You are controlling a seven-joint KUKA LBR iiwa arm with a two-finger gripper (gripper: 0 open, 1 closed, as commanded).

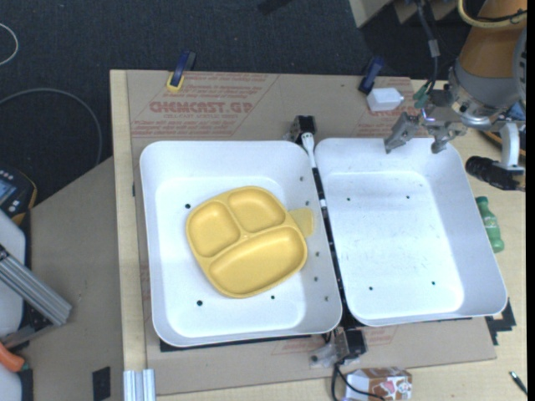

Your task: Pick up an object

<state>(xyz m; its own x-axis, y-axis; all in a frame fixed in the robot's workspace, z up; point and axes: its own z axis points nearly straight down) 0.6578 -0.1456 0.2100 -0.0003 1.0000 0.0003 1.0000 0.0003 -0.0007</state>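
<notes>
Your gripper [415, 137] hovers over far edge of right bin [435, 224], fingers spread apart, nothing between them. Yellow divided plate [245, 240] lies in left bin [167, 224]. Arm cut off at frame edge.

Divided tray [246, 241] in left bin [159, 224]; hand [415, 137] over right bin's [476, 249] far edge.

The cardboard sheet [209, 107] under the bins reads "CHEMCAST GP".

The yellow tray [247, 241] crowds the left bin [159, 224]; the right bin [401, 232] lies open.
</notes>
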